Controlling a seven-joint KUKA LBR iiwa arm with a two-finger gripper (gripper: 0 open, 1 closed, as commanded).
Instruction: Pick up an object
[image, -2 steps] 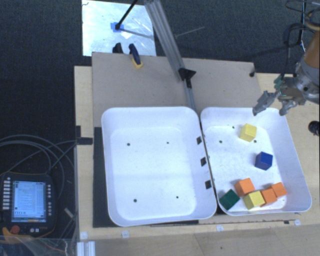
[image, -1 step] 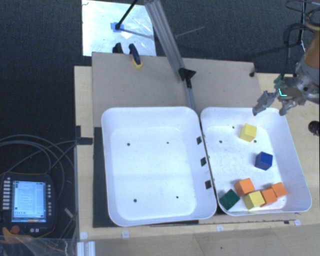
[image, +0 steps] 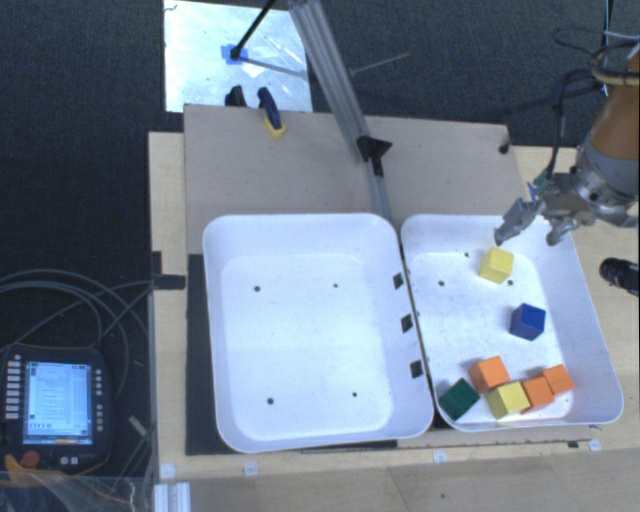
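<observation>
Both white bins (image: 300, 235) were seen as smooth, faintly glossy plastic. The desk (image: 440, 160) looked like matt, pale board. The cubes, such as the blue one (image: 528, 321), appeared matt. Dark, rough-textured carpet (image: 80, 120) lay around.

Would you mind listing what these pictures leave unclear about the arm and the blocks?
- Arm: in the camera view, cut off by the right edge above the wrist.
- Gripper: blurred.
- Green block: its lower part is hidden by the right bin's rim.
- Handheld screen: text too small to read.
</observation>
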